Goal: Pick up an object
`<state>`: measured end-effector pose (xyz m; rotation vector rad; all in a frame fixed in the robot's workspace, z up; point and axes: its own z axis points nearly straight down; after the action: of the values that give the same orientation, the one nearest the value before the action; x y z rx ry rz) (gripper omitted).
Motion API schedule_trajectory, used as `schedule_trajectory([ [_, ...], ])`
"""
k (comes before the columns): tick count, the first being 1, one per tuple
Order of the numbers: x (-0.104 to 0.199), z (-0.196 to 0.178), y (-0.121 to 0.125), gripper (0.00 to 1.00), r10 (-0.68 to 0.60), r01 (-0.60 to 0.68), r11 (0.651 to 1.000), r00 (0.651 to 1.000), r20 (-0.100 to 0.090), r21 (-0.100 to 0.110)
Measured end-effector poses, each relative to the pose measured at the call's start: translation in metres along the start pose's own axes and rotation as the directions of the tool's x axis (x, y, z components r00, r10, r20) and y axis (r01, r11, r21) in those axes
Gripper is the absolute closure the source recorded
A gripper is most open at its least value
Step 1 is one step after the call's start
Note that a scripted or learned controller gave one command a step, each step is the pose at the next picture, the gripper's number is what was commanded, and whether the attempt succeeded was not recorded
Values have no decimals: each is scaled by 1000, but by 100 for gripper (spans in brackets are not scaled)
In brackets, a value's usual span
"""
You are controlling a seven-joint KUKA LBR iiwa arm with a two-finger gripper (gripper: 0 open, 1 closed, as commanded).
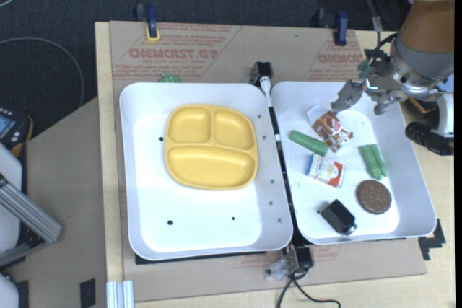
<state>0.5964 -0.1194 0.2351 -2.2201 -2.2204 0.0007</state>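
Dark carpet surrounds a cardboard-topped bench (216, 47) with two white bins. Left bin (144, 213) holds a glossy yellow divided plate (211, 146). Right bin (411, 177) holds candidates: crinkly snack packet (332, 130), green cylinder (309, 142) at its 7 o'clock, small printed box (325, 169), green piece (373, 159), brown disc (375, 196), black block (338, 216). Gripper (364, 92) hovers at the packet's 1 o'clock, fingers spread, empty. Approach step, likely; next calls for descending over one item, then closing.

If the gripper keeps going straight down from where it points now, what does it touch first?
Probably the red-and-white snack packet lying just below the gripper in the right white bin, though height above it is unclear.
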Motion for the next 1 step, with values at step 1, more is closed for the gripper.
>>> schedule_trajectory([
  [1,-42,117,-24,0,5,-5,1000,1000,-1,13],
])
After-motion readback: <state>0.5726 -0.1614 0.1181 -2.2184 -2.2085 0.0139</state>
